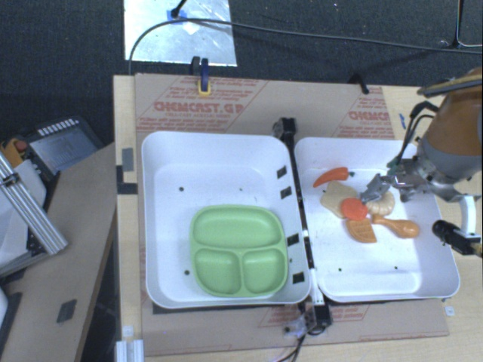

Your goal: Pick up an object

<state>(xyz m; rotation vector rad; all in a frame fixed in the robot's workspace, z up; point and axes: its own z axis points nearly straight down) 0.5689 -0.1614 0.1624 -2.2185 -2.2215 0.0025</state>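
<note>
The pincer (371,192) hangs low over the right bin (377,277), tips down among a cluster of toy food; whether it is open, closed or gripping anything cannot be told. Just left of it lies a red tomato (355,209) on a beige piece (334,199), with a red chili (332,176) up and left. An orange spoon (396,227) lies just below. Far to its left, the left bin (173,164) holds a green tray (238,250).
</note>
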